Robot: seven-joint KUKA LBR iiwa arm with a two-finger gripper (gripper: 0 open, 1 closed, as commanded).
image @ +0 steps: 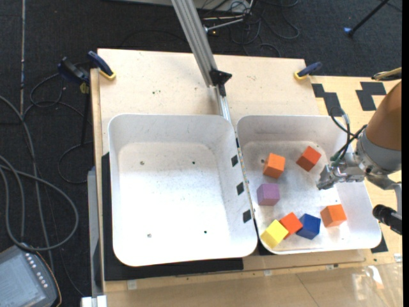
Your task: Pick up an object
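Orange cube (pixel 333 215) looks like the nearest candidate, sitting in the right bin (pixel 255 130) near its front right corner, just below the pincer (pixel 326 179). The pincer hangs low over the bin's right side, between that cube and another orange cube (pixel 309 158) up by the back wall; whether its tips are spread or pinched I cannot tell from up here, and nothing shows between them.

To do this well, I'd say it should centre squarely over one block, line up with its flat faces, and come straight down before squeezing. The lower cube sits close to the bin wall, so room on that side looks tight; the upper one stands more in the open.

Further out: a third orange cube (pixel 275 165) mid-bin, a purple cube (pixel 268 194) beneath it, then a crowded front row of yellow cube (pixel 275 233), small orange cube (pixel 291 222) and blue cube (pixel 309 226), touching or nearly so. The left bin (pixel 121 133) sits alongside on the table (pixel 160 75).
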